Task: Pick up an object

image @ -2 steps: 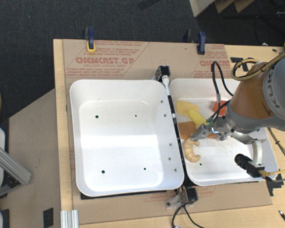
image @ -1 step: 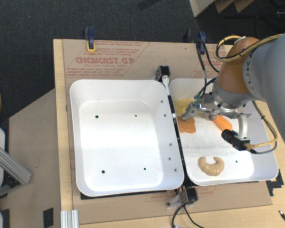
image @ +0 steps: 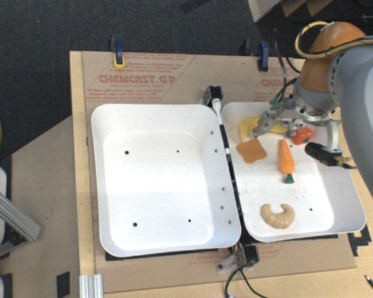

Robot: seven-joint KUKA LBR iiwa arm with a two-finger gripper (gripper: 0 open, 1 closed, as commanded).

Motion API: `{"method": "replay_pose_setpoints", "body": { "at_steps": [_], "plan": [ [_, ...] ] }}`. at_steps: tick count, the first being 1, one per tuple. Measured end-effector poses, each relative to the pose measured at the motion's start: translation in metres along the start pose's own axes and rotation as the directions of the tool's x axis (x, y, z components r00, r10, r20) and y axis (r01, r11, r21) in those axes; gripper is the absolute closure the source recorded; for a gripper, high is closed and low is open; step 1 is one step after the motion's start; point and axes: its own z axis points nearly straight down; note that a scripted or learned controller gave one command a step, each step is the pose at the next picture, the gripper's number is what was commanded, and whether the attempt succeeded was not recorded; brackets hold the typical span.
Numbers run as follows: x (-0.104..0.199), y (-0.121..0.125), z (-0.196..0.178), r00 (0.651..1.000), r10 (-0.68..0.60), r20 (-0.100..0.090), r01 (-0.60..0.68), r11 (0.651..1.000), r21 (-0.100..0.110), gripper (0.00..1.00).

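Yellow toy banana (image: 251, 128) looks like the pick target, judging from where the gripper (image: 275, 120) hangs: low over the far corner of the right bin (image: 342, 197), with the banana lying directly under and just to the camera-left of the tool. Whether anything sits between the jaws cannot be told, since the wrist and its fittings cover that spot. The arm's reach from the camera-right edge, bent down over this far corner, suits a top-down grasp on the cluster there. A red, tomato-like piece (image: 303, 134) sits just on the arm side of the gripper, partly tucked beneath the wrist. Nearer the camera from the gripper lie a brown bread-like slab (image: 252, 151) and an orange carrot (image: 286, 158) with a green tip, the two apart from each other. Well nearer the camera still, a tan croissant (image: 278, 216) rests alone near the bin's front wall. The left bin (image: 112, 129), beyond the shared divider, lies well away from the gripper.
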Motion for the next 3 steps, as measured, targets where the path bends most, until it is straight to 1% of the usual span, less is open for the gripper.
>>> {"method": "replay_pose_setpoints", "body": {
  "at_steps": [1,2,3],
  "plan": [
    [-0.001,-0.004,-0.008,1.000,0.003,0.006,-0.003,1.000,0.003,1.00],
    [-0.001,-0.003,-0.019,1.000,0.002,0.007,-0.002,1.000,0.001,1.00],
    [0.008,-0.010,0.000,1.000,0.002,0.002,-0.002,1.000,-0.019,1.00]
  ]
}}
